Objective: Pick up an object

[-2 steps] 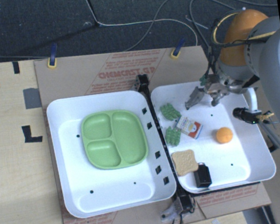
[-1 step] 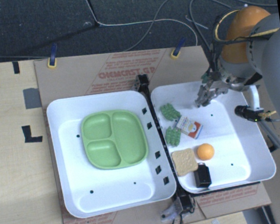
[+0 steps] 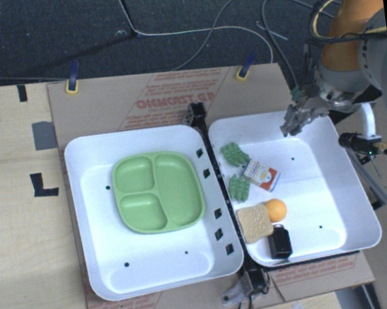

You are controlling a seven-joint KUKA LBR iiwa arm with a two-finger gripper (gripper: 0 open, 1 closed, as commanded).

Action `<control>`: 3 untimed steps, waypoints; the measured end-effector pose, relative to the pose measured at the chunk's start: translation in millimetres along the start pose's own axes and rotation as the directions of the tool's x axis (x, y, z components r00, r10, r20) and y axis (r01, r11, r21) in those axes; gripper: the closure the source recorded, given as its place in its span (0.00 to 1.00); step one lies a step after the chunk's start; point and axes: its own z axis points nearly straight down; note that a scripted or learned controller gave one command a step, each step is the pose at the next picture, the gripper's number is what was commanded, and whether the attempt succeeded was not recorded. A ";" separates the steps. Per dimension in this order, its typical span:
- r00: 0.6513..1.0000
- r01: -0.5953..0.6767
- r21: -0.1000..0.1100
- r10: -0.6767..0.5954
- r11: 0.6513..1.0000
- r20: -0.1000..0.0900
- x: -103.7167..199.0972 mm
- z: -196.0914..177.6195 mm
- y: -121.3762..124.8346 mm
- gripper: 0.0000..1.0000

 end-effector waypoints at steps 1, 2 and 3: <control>1.000 0.001 0.000 -0.001 1.000 0.000 0.3 -43.9 1.3 1.00; 1.000 0.003 0.005 -0.003 1.000 -0.002 50.2 -36.6 -4.6 1.00; 1.000 0.004 0.005 -0.004 1.000 -0.003 99.8 -41.5 -5.1 1.00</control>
